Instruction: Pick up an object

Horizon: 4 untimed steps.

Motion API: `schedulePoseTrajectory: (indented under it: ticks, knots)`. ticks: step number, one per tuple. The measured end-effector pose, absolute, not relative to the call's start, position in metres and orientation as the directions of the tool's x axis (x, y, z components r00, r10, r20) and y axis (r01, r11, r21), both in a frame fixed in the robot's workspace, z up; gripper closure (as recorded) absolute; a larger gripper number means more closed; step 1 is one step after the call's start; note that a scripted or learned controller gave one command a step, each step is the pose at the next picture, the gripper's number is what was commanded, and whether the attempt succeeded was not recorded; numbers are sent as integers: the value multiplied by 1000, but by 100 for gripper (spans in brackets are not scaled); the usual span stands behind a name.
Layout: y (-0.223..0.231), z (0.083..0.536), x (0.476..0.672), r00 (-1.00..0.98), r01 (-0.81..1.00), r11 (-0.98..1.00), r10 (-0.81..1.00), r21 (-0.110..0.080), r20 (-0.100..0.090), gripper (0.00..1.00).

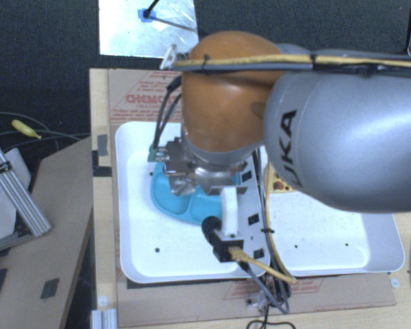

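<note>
One pincer (185,184) — over blue object (175,201)

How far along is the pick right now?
Done: the arm has reached over the left bin and sits low above the blue object. In hand: nothing that I can confirm, since the wrist hides the gripper. Left: a visible grasp and the lift; the blue object looks to be lying in the bin.

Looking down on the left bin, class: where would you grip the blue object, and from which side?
A judgement: grip the blue object across its curved rim at the left end, coming straight down from above. It lies low and flat on the floor of the left bin, so a side approach looks poor. The arm covers its right part, and the gripper sits over it, so its full shape cannot be told.
</note>
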<state>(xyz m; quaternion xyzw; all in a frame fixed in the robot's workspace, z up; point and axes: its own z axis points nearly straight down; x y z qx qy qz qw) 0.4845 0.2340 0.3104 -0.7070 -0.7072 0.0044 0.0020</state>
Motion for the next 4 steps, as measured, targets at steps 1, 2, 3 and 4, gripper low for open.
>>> schedulePoseTrajectory:
  ticks: [1, 2, 3, 4]
  knots:
    - [234, 515, 504, -5, 1000, 4, 1000, 20, 9, 100]
    - [143, 414, 578, 9, 1000, -9, 1000, -3, -4, 100]
    - [222, 408, 608, -9, 1000, 9, 1000, 4, 3, 100]
    - [218, 408, 607, -3, 1000, 3, 1000, 2, 1, 0]
